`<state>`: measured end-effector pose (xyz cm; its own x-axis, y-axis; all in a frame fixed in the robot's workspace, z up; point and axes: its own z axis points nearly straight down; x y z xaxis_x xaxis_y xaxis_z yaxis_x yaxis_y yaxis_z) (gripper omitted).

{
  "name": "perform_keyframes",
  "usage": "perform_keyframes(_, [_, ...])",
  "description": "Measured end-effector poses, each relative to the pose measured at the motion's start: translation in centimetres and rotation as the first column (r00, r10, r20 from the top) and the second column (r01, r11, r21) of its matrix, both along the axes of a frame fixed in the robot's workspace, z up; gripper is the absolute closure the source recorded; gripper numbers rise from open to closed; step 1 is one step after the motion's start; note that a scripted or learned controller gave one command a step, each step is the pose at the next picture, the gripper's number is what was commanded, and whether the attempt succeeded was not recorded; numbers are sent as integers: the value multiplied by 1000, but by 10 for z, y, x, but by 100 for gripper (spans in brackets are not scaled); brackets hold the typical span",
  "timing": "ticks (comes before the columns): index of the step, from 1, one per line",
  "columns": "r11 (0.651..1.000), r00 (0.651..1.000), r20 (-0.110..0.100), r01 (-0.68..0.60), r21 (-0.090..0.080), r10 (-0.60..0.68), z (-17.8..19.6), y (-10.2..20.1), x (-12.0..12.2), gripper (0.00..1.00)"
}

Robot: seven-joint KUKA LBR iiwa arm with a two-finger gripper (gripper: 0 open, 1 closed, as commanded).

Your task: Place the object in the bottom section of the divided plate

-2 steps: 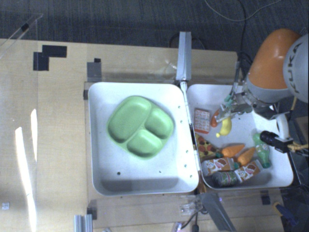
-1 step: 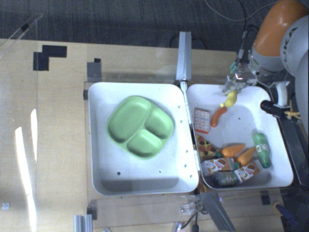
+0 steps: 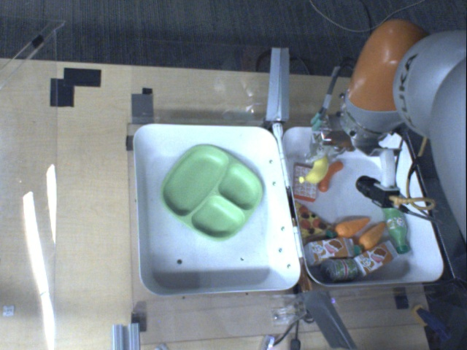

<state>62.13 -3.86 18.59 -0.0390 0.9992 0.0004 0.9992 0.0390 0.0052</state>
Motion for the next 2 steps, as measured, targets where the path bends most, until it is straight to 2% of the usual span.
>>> perform_keyframes(1, [987, 987, 2, -158, -2, 158, 23, 19, 36, 100])
perform_keyframes(2, [984, 984, 2, -177, -1, 177, 33, 65, 49, 100])
